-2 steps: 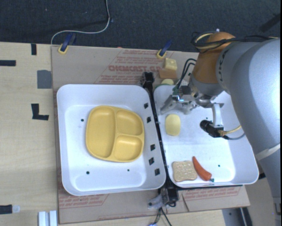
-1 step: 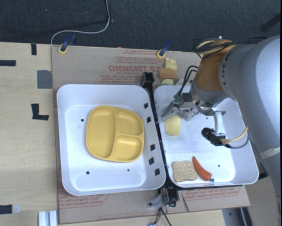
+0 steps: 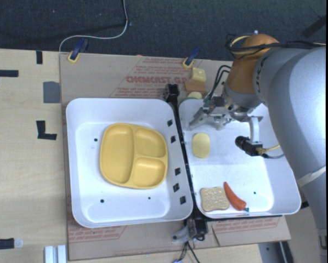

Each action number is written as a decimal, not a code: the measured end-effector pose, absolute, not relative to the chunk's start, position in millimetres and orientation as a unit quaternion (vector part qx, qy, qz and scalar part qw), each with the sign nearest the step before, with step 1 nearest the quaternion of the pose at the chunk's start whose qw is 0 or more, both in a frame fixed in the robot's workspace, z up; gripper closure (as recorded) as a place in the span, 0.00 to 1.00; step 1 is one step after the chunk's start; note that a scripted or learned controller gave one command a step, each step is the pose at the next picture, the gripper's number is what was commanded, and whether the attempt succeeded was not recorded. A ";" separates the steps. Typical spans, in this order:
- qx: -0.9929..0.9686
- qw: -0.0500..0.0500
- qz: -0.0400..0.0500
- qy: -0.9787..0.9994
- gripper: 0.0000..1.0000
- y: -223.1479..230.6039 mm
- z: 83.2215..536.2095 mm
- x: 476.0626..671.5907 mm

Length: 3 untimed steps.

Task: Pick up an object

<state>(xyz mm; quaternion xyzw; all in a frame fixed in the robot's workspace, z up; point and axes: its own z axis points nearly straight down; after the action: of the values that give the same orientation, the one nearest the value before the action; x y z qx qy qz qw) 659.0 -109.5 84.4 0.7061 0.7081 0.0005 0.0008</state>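
Two white bins sit on the worktop (image 3: 21, 147). The left bin (image 3: 79, 119) holds one yellow divided plate (image 3: 134, 155). The right bin (image 3: 279, 188) holds three items: a pale yellow piece (image 3: 201, 145) at frame centre, a cracker (image 3: 214, 199) and a carrot (image 3: 235, 196) lower right. The pincer (image 3: 203, 114) hovers just above the pale piece, open and holding nothing.

Wooden bench (image 3: 21, 163) carries a cardboard sheet (image 3: 153, 76). Two white bins sit side by side on the sheet: left bin (image 3: 82, 114), right bin (image 3: 279, 193). Black tape marks (image 3: 43, 130) on the wood.
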 end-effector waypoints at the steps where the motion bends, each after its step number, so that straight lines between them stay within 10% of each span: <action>1: 0.707 0.000 -0.001 0.707 0.00 -96.1 85.3 610.1; 2: 0.707 0.003 0.001 0.707 1.00 -97.1 97.0 613.2; 3: 0.707 0.002 0.001 0.707 0.00 -96.9 96.1 612.7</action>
<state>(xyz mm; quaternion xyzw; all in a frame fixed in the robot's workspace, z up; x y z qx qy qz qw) 612.7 -96.9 96.1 0.7071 0.7071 0.0006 0.0021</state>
